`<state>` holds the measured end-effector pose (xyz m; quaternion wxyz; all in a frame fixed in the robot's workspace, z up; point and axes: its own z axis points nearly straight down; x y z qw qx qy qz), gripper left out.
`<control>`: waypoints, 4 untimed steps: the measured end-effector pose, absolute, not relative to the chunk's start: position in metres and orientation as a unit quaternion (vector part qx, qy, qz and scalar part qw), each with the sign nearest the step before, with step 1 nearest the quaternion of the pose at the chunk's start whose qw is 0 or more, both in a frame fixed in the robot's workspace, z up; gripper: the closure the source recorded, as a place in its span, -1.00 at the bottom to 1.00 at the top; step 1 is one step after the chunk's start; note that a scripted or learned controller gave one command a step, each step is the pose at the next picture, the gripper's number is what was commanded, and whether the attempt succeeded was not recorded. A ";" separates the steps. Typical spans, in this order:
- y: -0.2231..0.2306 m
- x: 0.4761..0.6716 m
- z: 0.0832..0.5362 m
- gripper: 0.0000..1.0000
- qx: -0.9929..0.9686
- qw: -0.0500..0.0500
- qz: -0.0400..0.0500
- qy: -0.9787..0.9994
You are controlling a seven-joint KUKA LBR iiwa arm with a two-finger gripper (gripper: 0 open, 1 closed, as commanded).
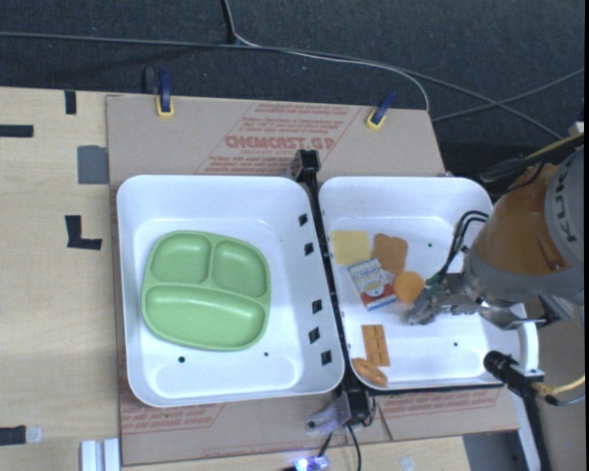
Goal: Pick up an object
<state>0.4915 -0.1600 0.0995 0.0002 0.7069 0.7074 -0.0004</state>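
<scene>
- From the camera above, my arm reaches in from the right over the right bin, orange band uppermost.
- My jaws hang low inside that bin, just right of the cluster of small things; how far apart they stand I cannot tell, and nothing shows between them.
- An orange ball lies just above-left of my jaws, very near them.
- A small red-and-white packet lies beside the ball on its left.
- A yellow block sits nearer the divider, with a brown piece to its right.
- Two orange sticks lie toward the front of the bin, and another small orange piece sits by the front rim.
- The left bin holds a green divided plate, lying flat with three compartments.
- Both bins rest on a cardboard sheet on the worktop.
</scene>
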 end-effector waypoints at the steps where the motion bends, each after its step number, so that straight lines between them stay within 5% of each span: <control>1: -0.154 0.493 0.143 1.00 0.706 0.001 0.001 0.708; 3: -0.162 0.499 0.250 1.00 0.707 0.002 0.001 0.708; 4: -0.162 0.499 0.267 1.00 0.706 0.000 0.000 0.708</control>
